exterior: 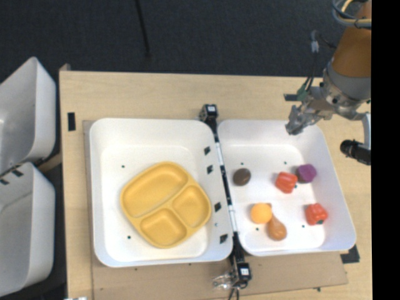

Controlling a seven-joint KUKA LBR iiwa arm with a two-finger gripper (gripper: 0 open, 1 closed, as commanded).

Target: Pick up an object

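Toys in bin, pincer above

bench: showing pale wood tan
left bin: showing white
right bin: showing white
divided tray: showing yellow
round piece: showing dark brown
purple piece: showing violet
two pepper-like pieces: showing red-orange
ball: showing orange-yellow
pear shape: showing tan-orange
arm: showing orange band over grey
claw: showing grey
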